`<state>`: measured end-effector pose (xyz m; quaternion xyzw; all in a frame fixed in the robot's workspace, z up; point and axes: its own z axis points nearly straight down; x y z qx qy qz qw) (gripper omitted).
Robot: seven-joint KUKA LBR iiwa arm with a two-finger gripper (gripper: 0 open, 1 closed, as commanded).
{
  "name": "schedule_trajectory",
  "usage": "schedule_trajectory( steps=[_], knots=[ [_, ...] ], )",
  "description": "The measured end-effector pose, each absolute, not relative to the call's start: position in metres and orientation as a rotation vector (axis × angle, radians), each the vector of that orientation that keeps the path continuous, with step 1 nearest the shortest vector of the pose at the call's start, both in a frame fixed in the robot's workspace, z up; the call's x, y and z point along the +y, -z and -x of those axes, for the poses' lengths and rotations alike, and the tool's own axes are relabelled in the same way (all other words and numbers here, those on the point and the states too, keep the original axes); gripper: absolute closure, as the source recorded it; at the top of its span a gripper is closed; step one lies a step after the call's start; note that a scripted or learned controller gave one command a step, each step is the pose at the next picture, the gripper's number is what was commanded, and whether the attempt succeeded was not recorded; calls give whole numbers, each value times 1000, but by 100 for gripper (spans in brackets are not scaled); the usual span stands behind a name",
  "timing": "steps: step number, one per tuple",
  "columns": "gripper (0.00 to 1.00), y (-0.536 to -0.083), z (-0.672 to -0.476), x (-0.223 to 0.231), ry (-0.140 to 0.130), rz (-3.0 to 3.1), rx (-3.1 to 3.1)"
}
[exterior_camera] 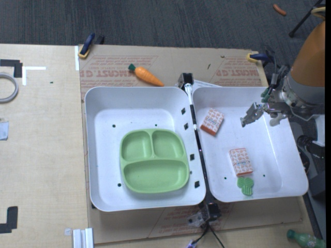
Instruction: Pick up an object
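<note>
Green toy (246,185) at the right bin's (289,154) near edge lies unclaimed; lower the end effector (252,114), fingers released, squarely over one box (241,161).

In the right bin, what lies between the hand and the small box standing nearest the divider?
Bare white bin floor. The camera view shows nothing between the hand and the small box; the second box and green piece lie nearer the front.

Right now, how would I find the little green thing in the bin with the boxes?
Look at the right white bin, the one nearest the arm. Follow its near edge to the small green toy, just below the lower snack box. It is the one green piece there; its neighbours are red-and-white boxes.
</note>
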<state>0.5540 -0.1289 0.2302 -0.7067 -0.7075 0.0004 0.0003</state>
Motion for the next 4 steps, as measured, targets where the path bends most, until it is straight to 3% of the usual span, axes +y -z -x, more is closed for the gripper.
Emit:
schedule_trajectory(
  steps=[1,2,3,4],
  knots=[
    [0,-137,-478,-113,0,1981,-2437],
    [0,-92,-501,-132,0,1795,-2579],
    [100,-102,-502,-132,1,1798,-2578],
    [100,-278,-486,-76,1,1892,-2511]
  ],
)
